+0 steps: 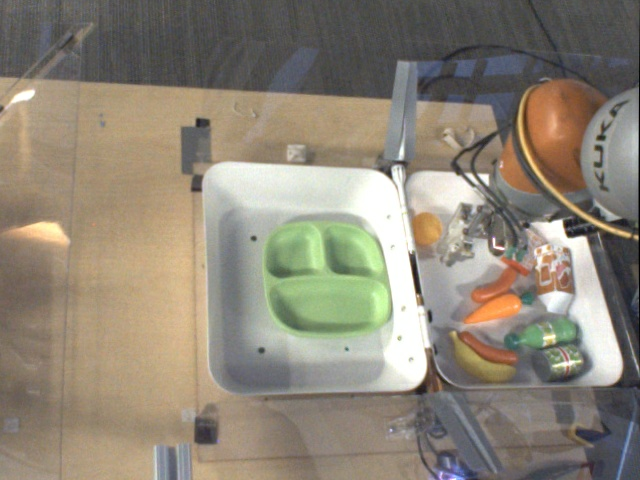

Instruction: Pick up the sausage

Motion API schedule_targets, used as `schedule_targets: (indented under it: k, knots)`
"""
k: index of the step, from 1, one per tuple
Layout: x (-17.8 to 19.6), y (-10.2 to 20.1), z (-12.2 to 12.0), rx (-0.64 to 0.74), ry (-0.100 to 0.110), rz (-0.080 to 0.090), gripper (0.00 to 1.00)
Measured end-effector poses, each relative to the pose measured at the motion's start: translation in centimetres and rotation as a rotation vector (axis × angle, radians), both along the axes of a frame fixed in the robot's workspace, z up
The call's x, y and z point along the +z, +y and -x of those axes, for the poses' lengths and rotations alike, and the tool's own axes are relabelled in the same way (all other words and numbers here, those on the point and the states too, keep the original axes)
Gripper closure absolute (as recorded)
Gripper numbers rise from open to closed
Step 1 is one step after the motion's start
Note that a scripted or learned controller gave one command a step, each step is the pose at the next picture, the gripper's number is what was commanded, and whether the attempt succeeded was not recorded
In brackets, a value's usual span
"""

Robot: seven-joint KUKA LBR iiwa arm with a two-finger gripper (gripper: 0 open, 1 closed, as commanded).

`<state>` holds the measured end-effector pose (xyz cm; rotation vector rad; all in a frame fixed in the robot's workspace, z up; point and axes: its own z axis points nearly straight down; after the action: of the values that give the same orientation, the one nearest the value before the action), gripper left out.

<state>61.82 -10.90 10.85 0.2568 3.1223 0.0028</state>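
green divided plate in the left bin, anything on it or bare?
Bare. The green plate lies flat in the left bin and all three compartments show plain green.

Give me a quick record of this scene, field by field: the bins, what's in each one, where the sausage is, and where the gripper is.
left bin: green divided plate
right bin: orange ball, carrot, banana, green bottle, can, small carton
sausage: lying on the banana, near the front of the right bin
second sausage: just above the carrot
gripper: over the right bin, beside the orange ball
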Motion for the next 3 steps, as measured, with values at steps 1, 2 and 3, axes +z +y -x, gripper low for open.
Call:
schedule_targets:
  k: [1,2,3]
  knots:
    - [-1.3,-4.8,3.6,0.330,-0.019,0.010,1.00]
    - [8.0,4.3,-3.0,0.514,-0.004,0.004,1.00]
    - [7.4,0.2,1.3,0.635,-0.002,0.005,1.00]
